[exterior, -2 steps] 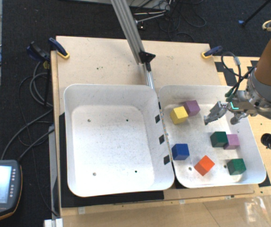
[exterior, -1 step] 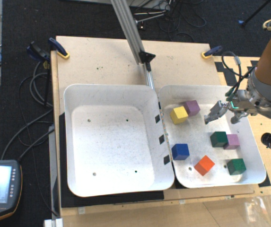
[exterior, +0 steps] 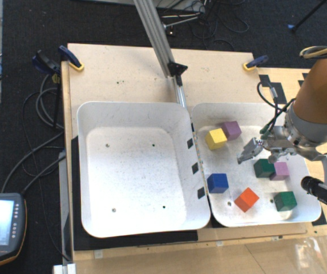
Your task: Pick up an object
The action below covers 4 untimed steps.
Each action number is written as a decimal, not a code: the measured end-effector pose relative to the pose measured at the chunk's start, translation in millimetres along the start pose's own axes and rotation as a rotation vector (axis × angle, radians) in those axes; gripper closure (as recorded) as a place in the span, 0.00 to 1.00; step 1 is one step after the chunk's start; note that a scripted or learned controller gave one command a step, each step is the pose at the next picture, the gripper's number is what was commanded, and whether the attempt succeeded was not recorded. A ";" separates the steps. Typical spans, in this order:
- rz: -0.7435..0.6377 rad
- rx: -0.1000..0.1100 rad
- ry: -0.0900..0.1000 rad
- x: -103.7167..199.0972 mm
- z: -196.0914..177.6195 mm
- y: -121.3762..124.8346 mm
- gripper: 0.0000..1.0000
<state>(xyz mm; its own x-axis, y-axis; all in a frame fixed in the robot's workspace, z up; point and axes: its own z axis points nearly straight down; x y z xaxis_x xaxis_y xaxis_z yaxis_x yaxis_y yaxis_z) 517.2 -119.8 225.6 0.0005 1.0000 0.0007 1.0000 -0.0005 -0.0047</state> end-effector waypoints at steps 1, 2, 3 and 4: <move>0.001 0.002 0.000 -2.3 62.3 4.0 0.00; -0.002 -0.022 -0.002 1.1 102.8 8.7 0.00; -0.002 -0.021 0.000 2.0 94.7 8.9 1.00; -0.003 -0.009 -0.002 2.6 50.8 5.0 1.00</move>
<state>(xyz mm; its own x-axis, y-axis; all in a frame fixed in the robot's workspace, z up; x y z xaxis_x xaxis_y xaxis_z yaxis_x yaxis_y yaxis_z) 521.9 -117.2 174.8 -0.0021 1.0000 -0.0013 1.0000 0.0021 0.0048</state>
